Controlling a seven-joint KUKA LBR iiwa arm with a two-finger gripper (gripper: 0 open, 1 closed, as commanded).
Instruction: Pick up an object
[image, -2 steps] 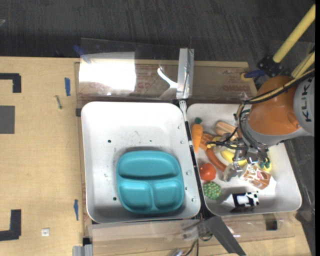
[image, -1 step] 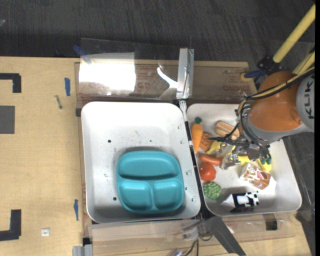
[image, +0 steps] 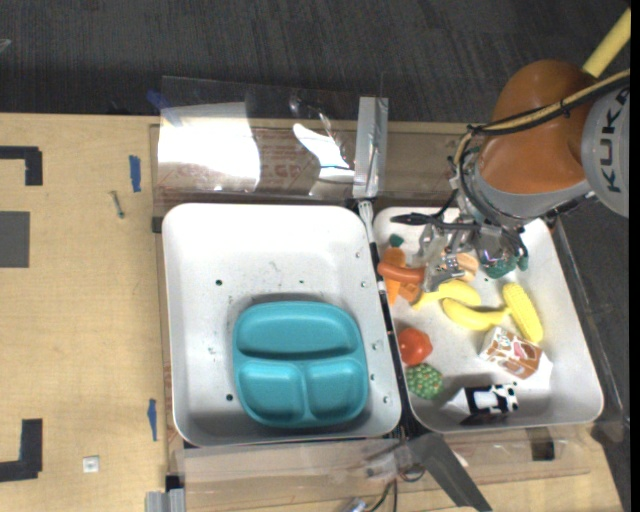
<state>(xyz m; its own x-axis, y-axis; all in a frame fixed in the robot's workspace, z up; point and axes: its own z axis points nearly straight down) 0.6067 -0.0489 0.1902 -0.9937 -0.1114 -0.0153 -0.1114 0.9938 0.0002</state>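
My gripper (image: 452, 258) hangs low over the upper middle of the right bin (image: 575, 350), under the arm's orange band (image: 535, 125). Right below and beside it lie an orange carrot-like toy (image: 400, 272) and a yellow banana (image: 468, 306). A second banana (image: 524, 311) lies further right. A teal and purple toy (image: 500, 263) sits just right of the gripper. Nearer the front are a red tomato (image: 414, 345), a green round toy (image: 424, 381), a small printed carton (image: 513, 353) and a black-and-white cow toy (image: 493, 399). The gripper hides whatever is directly under it.
The left bin (image: 200, 250) holds a teal divided tray (image: 298, 363) at its front. A clear plastic sheet (image: 260, 150) and a metal divider (image: 370, 150) stand behind the bins. The wooden bench (image: 70, 330) stretches to the left.
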